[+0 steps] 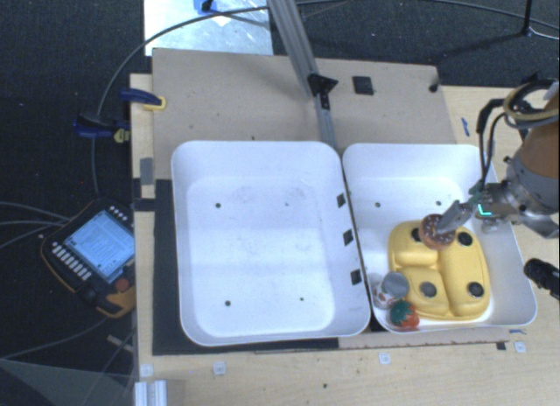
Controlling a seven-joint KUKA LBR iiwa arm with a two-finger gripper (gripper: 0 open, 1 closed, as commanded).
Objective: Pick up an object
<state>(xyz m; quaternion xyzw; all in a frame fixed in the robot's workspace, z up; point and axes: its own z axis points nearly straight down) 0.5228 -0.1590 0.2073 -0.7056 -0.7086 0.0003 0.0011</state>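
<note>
Yellow toy (442,277): moulded plastic, lumpy, with dark round studs; lies in the right bin (411,172), directly under and just beyond the gripper (435,231).
Handling: likely light, stiff and slick; too broad to span whole, so a raised edge or hump looks the best hold (a judgement only).
Brown ring (431,229): sits at the gripper tip, on the toy's upper end; held or merely touched, cannot tell.
Gripper: finger spread cannot be told from this angle.
Small pieces: grey cup (393,285) and red-green bit (402,311), beyond the tip toward the bin's near corner.
Left bin (201,159): white, shallow, well apart from the gripper.
Surroundings: brown bench board (254,98); dark carpet; a handheld controller (92,251) far left.
</note>
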